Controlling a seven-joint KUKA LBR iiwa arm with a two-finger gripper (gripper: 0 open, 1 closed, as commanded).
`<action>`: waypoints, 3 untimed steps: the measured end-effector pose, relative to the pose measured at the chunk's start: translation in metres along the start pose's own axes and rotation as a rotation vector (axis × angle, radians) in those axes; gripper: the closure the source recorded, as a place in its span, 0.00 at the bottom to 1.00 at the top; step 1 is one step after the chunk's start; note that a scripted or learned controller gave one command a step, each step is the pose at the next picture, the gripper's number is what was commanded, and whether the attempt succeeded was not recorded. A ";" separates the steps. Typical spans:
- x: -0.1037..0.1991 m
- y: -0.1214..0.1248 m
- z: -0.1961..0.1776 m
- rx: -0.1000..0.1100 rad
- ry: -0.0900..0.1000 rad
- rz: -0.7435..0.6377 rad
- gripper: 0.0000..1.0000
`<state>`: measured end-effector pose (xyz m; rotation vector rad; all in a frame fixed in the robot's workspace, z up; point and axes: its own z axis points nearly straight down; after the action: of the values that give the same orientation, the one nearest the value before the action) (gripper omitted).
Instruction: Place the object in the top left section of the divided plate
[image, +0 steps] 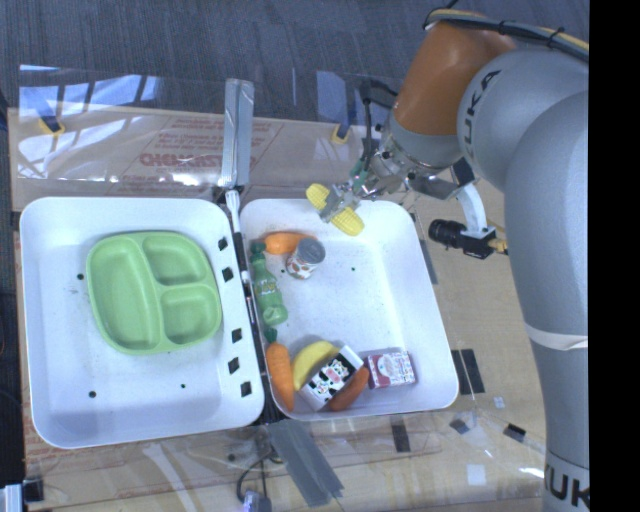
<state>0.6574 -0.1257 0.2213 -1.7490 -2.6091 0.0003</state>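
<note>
Jaws grip glossy yellow corn cob; green plate three-sectioned.

At the lower right corner of the frame, the arm bears dark letters, "KU", cut off by the edge. Across the upper left, a clear sheet behind the bins carries red print, upside down and too blurred to read. The small red carton has a label too small to make out.
</note>
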 end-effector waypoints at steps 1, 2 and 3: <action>-0.014 -0.045 0.092 0.002 0.000 0.007 1.00; 0.027 0.006 0.070 0.001 0.000 0.185 1.00; 0.123 0.050 0.029 0.001 0.000 0.290 1.00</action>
<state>0.6566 0.0070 0.1921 -2.1076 -2.3281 0.0007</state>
